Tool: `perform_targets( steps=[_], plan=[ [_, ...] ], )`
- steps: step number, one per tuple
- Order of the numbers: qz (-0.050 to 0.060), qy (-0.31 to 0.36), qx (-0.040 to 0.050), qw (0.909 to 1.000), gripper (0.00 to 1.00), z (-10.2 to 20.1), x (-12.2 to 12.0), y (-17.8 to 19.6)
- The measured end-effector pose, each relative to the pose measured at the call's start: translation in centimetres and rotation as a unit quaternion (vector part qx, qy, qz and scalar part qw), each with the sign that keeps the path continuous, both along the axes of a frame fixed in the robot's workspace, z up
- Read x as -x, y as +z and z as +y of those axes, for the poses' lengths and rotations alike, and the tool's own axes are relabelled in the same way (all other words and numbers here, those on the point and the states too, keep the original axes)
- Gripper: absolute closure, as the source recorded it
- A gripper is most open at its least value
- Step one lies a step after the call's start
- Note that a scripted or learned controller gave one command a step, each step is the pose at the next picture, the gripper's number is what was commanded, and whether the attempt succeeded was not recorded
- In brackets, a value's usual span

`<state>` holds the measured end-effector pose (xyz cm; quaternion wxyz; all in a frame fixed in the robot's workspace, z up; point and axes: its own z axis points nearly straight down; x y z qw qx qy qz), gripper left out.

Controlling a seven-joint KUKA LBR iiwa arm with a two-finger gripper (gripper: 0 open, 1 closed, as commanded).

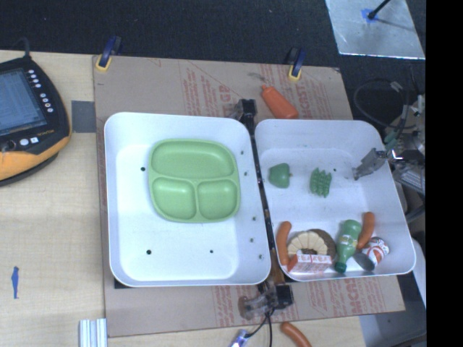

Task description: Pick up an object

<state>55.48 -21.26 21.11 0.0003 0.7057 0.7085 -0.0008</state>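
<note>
My gripper (367, 165) reaches in over the right edge of the right bin (329, 139), low over its white floor, with nothing visibly in it. To its left lie a small green pepper (279, 175) and a knobbly green piece (320, 182), both apart from the gripper. Along the bin's near wall are a green bottle (347, 241), an orange sausage (368, 225), a red-and-white can (375, 251), a round brown bun (312, 241), a red sausage (283, 238) and a flat packet (309, 264).
The left bin (130, 215) holds a green divided plate (194, 179). An orange carrot (278, 102) lies on the cardboard behind the bins, and another orange piece (297, 333) in front. A teach pendant (25, 118) sits far left.
</note>
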Motion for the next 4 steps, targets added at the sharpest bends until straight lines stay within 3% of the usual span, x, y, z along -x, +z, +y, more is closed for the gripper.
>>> perform_targets(
  steps=[1,2,3,4],
  plan=[
    [-0.001,0.002,-0.0007,1.0000,0.00,10.0,-3.4,-11.7],
    [-0.002,-0.001,0.0007,1.0000,0.00,4.3,-5.1,-11.6],
    [-0.001,0.000,-0.0002,1.0000,0.00,0.1,-7.8,-1.1],
    [0.002,0.001,-0.0009,1.0000,0.00,0.4,-7.6,-9.3]
  ],
)
